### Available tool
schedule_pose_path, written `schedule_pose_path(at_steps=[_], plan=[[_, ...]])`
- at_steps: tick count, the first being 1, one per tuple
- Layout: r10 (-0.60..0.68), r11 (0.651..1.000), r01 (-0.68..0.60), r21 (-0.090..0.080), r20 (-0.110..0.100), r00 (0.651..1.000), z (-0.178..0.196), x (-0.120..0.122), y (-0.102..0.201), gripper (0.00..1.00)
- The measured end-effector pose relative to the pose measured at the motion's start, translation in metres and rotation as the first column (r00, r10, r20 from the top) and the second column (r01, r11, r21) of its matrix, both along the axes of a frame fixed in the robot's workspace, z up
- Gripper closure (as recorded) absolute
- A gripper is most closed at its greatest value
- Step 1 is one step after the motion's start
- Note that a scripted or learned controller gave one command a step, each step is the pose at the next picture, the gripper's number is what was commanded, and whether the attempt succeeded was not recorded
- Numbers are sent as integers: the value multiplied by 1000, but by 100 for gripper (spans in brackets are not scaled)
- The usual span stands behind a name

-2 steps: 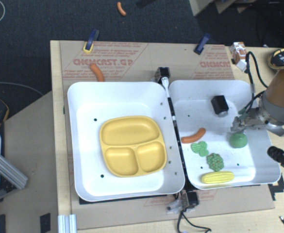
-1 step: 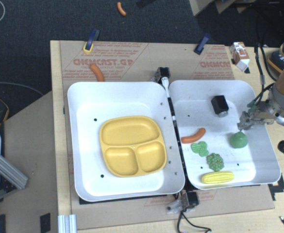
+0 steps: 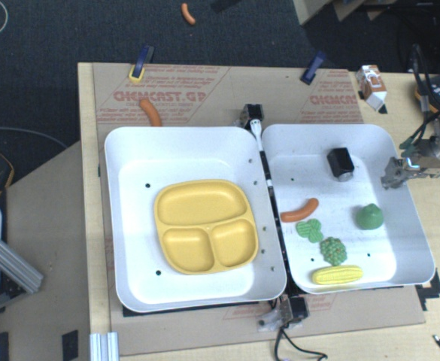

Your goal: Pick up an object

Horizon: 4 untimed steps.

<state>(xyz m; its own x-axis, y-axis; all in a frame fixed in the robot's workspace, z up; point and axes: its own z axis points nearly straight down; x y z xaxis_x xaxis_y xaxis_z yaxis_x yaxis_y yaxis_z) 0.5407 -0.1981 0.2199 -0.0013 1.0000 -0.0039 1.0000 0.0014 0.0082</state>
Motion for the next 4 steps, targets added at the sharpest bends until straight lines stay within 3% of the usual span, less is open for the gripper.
schedule_pose_path(at_steps=[1,2,3,4], plan=[[5,1000,-5,4,-3,1000,-1,30,45,100],[5,1000,-5,6,-7,1000,-8,44,100,100],[5,1000,-5,5,-2,1000,13,67,145,100],[-1,1000,1,5,-13,1000,-6,62,147,100]])
